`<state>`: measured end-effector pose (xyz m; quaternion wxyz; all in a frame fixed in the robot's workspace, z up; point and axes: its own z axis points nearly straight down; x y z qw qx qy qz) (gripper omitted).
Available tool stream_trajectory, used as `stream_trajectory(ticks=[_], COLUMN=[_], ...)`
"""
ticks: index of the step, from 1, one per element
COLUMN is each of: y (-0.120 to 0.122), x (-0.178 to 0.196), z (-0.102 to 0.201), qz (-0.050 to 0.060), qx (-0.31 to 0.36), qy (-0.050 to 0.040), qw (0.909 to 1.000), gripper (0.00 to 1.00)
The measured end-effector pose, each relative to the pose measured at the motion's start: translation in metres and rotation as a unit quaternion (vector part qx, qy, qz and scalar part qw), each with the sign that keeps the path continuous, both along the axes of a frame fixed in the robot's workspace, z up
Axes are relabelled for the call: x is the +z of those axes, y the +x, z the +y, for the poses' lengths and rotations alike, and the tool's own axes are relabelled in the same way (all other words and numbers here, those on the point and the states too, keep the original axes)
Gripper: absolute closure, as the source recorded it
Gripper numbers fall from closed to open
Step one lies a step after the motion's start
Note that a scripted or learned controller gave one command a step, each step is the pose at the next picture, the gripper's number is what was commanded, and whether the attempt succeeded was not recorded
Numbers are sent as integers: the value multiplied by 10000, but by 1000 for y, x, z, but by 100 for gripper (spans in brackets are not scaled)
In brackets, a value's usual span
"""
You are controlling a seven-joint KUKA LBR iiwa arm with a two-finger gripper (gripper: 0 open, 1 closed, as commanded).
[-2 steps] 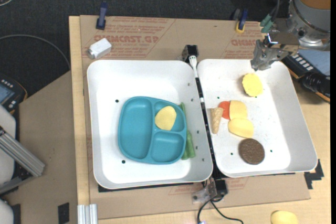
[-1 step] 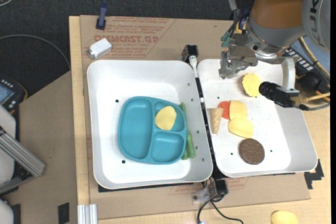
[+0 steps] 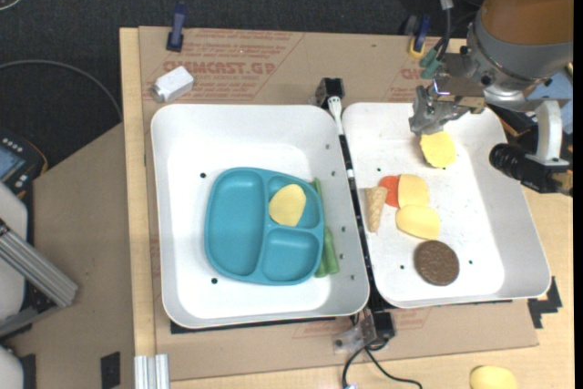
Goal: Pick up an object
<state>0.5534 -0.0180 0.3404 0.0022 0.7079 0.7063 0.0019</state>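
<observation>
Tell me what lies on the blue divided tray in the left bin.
One yellow piece lies in an upper compartment of the blue tray. A green strip runs along its right edge, partly tucked beneath.

The tool (image 3: pixel 428 125) hangs over the far part of the right bin (image 3: pixel 510 273), a yellow piece (image 3: pixel 438 150) right beneath it. Nearer the camera from the tool, an orange piece (image 3: pixel 389 188), two yellow blocks (image 3: pixel 414 205), a tan stick (image 3: pixel 374 208) and a brown disc (image 3: pixel 437 262) crowd the floor. Bare white floor lies beside the tool toward the bin's right wall. Past the divider, a blue tray (image 3: pixel 255 228) fills the left bin (image 3: pixel 182 196).
</observation>
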Motion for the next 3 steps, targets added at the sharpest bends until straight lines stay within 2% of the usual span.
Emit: stream_trajectory(ticks=[1, 2, 3], y=[-77, -74, -74], x=[47, 62, 52], z=[51, 74, 74], qz=[13, 8, 42], qx=[42, 30, 13], qy=[16, 7, 1], qw=[10000, 10000, 10000], gripper=[100, 100, 100])
